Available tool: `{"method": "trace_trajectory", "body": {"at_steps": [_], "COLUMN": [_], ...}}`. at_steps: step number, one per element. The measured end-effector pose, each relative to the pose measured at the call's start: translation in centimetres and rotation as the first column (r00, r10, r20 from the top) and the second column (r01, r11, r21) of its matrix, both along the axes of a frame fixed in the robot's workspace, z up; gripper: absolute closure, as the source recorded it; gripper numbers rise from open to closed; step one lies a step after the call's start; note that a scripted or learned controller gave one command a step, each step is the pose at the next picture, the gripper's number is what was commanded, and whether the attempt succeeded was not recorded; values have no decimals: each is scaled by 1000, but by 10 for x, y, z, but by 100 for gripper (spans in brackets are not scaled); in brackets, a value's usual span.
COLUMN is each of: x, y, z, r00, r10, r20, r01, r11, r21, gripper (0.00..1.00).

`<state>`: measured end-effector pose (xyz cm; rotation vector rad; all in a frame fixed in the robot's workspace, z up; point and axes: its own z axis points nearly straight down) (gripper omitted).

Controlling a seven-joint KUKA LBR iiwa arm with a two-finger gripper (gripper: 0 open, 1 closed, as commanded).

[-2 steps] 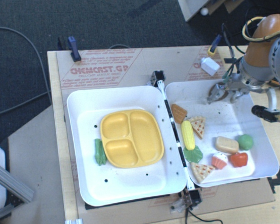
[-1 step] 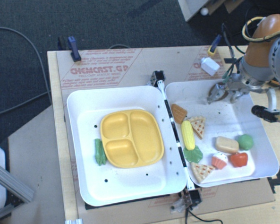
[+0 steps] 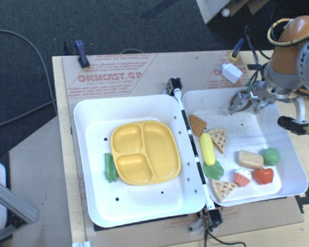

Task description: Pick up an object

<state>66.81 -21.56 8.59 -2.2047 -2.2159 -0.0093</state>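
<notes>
White plastic forms two shallow bins, set side by side on a bench sheeted in brown cardboard (image 3: 115, 76) with red print. In the left bin (image 3: 88, 150) a yellow divided tray (image 3: 144, 151) is seen at the centre, and a small green leaf-shaped piece (image 3: 110, 167) lies just beside the tray's left edge. The right bin (image 3: 291, 182) is filled with toy food along its lower half: a brown wedge (image 3: 197, 124) near the upper left corner, a yellow corn cob (image 3: 208, 149) lying lengthwise by the left wall, a waffle-patterned triangle (image 3: 219, 140) touching it on the right, a green leaf piece (image 3: 214, 170) below the cob, a second patterned triangle (image 3: 222, 188) at the bottom, a tan bread roll (image 3: 249, 159), a green round piece (image 3: 271, 156) beside it, a red piece (image 3: 263, 176) under those, and a small pink and white piece (image 3: 241, 177).

At the upper right of the frame the grey arm with its orange band (image 3: 290, 36) is seen reaching in. The gripper (image 3: 243, 104) is held over the bare upper part of the right bin, well apart from the food. Its fingers are spread, and nothing is seen between them.
</notes>
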Motion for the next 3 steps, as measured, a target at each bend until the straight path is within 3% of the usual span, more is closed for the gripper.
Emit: {"method": "trace_trajectory", "body": {"at_steps": [3], "x": [0], "y": [0], "z": [0], "r00": [1000], "r10": [1], "r20": [0], "r01": [-1], "r11": [1000], "r21": [0], "gripper": [0]}}
